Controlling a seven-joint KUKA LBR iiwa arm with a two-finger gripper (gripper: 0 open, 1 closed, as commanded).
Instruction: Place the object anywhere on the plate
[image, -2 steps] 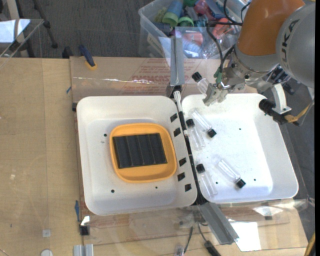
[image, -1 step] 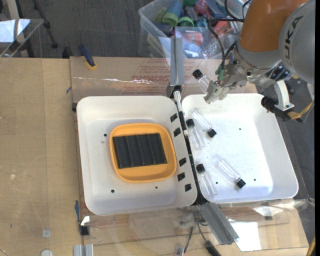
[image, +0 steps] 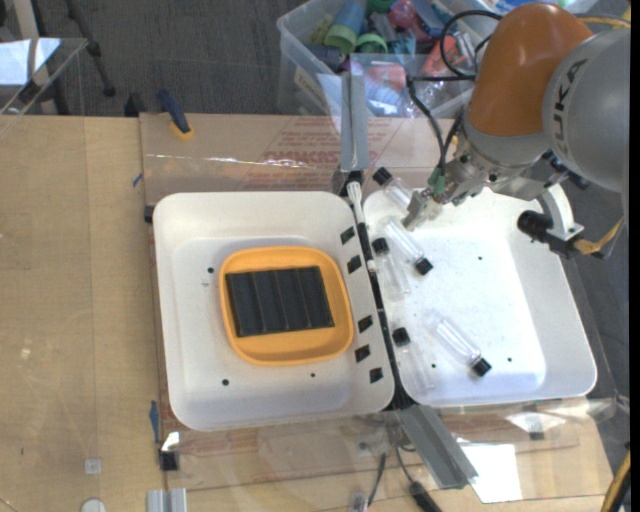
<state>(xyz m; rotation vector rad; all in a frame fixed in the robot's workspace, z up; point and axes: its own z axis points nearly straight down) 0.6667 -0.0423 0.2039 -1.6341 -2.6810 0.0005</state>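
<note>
Tool (image: 415, 212) low over right bin (image: 520, 300), grip state unclear, orange plate (image: 285, 345) in left bin (image: 190, 330)

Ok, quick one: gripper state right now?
Gripper: cannot be told; it is over the right bin's upper left.

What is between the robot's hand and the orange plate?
In the camera view, the divider where both bins meet lies between the hand and the orange plate.

Partial "KU" lettering on the grey arm (image: 590, 90).
</note>
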